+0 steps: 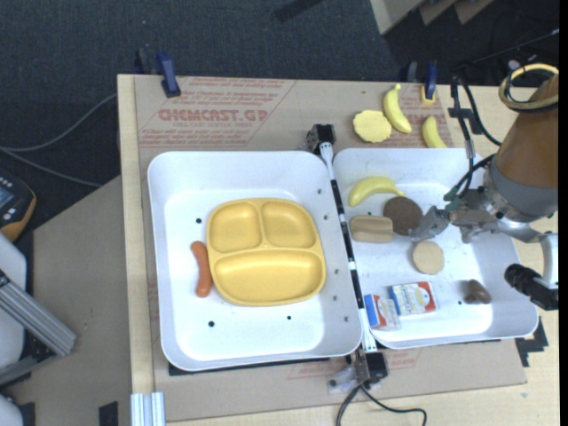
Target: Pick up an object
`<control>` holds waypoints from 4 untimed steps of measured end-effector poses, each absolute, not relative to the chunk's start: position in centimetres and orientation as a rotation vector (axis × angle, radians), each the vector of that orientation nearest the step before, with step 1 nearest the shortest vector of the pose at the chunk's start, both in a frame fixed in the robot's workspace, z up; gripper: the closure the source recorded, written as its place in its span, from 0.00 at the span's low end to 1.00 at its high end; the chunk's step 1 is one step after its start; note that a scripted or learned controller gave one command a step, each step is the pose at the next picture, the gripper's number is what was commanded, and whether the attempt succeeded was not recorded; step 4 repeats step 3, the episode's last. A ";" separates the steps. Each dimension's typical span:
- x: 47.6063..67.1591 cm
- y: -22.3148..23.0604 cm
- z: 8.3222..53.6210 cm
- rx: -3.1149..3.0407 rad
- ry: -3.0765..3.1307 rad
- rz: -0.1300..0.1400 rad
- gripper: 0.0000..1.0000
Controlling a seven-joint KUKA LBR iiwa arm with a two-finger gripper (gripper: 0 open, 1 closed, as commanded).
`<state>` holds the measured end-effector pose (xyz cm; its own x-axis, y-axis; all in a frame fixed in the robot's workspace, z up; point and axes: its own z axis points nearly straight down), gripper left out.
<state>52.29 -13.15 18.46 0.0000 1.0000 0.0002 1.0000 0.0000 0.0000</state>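
Note:
The right bin [497, 322] holds a yellow banana [373, 188], a dark brown round piece [403, 213], a tan log-shaped piece [371, 229], a pale round cookie-like piece [428, 257], a small red, white and blue carton [404, 302] and a little brown lump [477, 292]. My gripper [437, 223] hangs low over this bin, just right of the dark brown round piece and above the pale round one. Nothing shows in its grasp.
The left bin [177, 327] carries a yellow divided plate [264, 250] with an orange sausage [202, 267] beside it. On the bench behind the right bin lie two more bananas [397, 110] [432, 132] and a yellow round toy [373, 126]. A dark ridge [342, 229] divides the bins.

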 end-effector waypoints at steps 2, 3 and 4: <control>52.3 -14.8 9.5 -2.224 -2.222 -0.002 1.00; 58.0 -1.7 19.1 -2.209 -2.245 -0.021 1.00; 58.0 -1.7 19.1 -2.209 -2.245 -0.021 1.00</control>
